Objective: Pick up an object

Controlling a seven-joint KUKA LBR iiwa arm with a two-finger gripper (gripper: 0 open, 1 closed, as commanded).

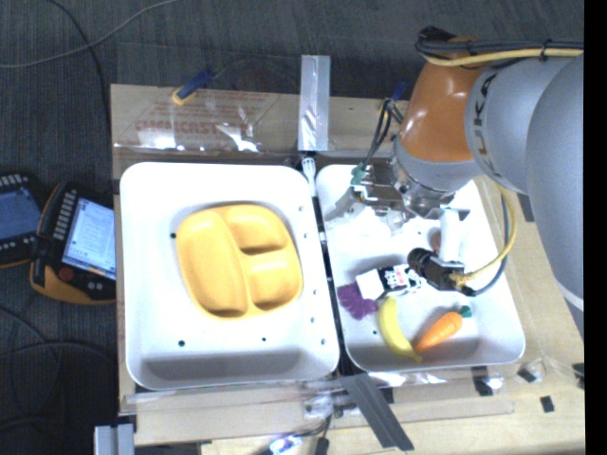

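In the right bin (493, 344) a yellow banana (394, 326) lies near the front, with an orange carrot (439, 329) just to its right. A purple toy (353, 300) sits left of the banana, and a small white, black and red item (395, 279) lies just behind it. My gripper (382, 198) hangs over the back part of the right bin, apart from these objects, below the orange wrist band. I see nothing held in it.
The left bin (152, 349) holds a yellow divided plate (239, 258). The wall between the bins (322, 254) runs just left of the gripper. A clear plastic bag (204, 121) lies on the board behind the left bin.
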